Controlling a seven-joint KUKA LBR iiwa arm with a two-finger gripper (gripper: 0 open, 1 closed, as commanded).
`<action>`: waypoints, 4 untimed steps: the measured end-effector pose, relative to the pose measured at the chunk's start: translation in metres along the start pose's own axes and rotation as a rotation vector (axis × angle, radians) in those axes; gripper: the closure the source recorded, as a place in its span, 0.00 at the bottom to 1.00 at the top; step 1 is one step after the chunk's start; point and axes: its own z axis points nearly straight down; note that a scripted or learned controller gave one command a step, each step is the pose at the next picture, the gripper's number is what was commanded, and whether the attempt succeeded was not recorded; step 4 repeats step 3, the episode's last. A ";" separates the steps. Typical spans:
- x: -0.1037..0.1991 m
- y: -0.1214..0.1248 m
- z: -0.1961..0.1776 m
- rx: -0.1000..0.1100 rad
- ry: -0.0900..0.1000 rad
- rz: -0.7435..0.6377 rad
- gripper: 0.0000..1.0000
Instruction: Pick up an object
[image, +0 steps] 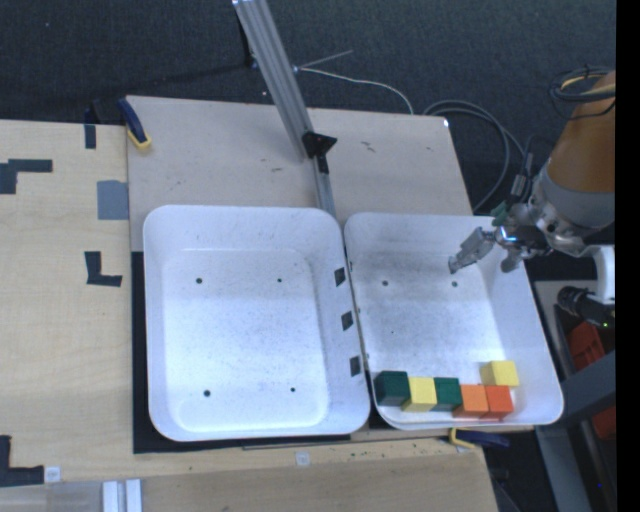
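Observation:
Several small blocks lie along the front edge of the right bin (440, 300): a dark green block (392, 387), a yellow block (422, 392), a second green block (446, 391), an orange block (473, 399), a red-orange block (498, 400) and another yellow block (500, 374) just behind them. My gripper (484, 250) hangs over the far right part of the right bin, well behind the blocks, with nothing between its fingers. Its fingers stand open, one pointing left toward the bin's middle.
The left bin (245, 320) sits beside the right one, with black clips along the shared rim. A slanted metal rail (290, 95) rises behind the bins. Cables lie at the back right, and a blue-yellow clamp (135, 125) sits at the board's far left corner.

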 end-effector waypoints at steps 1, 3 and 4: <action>0.075 -0.036 0.118 0.004 0.003 -0.005 0.00; 0.054 -0.040 0.000 -0.014 -0.003 -0.001 1.00; 0.054 -0.040 0.000 -0.014 -0.003 -0.001 1.00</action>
